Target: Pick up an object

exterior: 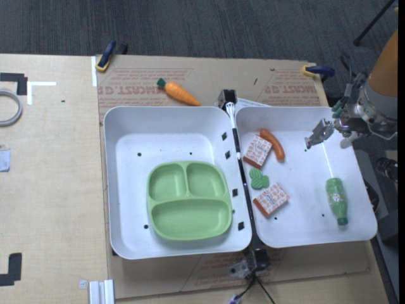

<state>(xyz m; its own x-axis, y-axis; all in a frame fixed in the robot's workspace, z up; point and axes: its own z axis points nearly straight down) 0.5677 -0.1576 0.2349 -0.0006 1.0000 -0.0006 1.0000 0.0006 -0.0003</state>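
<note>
The right bin [354, 228] holds several small objects. An orange sausage [273, 143] lies by a red-and-white carton [257, 151] near the bin's left wall. Below them are a green leafy piece [258, 180] and a second carton [271, 199]. A green bottle [336, 199] lies towards the right side. My gripper [331, 138] hangs over the bin's upper right part, above and slightly left of the bottle. It is open, with nothing between its fingers [315, 137].
The left bin [120, 170] holds a green divided plate [188, 200]. A toy carrot [179, 92] lies on the cardboard behind the bins. Clamps [106, 54] hold the cardboard at its back corners. The arm's orange band [387, 68] is at the right edge.
</note>
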